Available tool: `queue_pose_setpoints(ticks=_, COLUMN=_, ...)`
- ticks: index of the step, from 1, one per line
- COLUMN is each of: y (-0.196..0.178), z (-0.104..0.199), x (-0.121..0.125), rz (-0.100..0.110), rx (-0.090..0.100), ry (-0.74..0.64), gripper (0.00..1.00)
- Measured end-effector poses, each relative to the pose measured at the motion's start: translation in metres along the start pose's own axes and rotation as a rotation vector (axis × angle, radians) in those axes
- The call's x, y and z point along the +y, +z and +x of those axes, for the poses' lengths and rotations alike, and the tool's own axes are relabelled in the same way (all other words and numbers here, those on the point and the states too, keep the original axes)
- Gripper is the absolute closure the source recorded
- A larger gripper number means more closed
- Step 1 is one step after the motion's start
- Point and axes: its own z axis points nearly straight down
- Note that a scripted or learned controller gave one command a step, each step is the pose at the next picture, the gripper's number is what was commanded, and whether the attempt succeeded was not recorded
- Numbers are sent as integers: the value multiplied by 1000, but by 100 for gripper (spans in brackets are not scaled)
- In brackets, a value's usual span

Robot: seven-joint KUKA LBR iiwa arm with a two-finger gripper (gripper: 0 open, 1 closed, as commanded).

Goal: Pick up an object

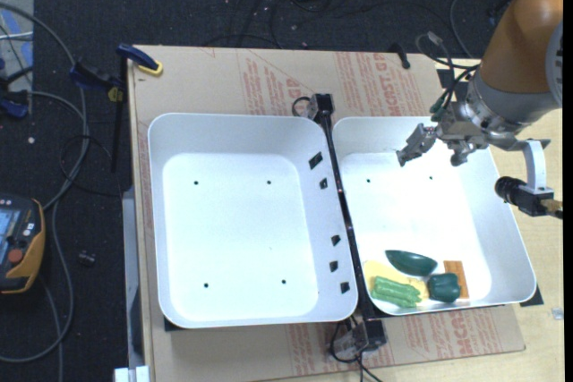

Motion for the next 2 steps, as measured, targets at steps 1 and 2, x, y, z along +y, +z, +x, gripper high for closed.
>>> queue_pose_setpoints(ticks=1, y=23, z=17, x=67, rz=1, rx=1, ry=43, gripper=0)
queue_pose_setpoints(ticks=2, y=38, z=21, x=-16, rz=3, rx=1, ry=1, gripper=0)
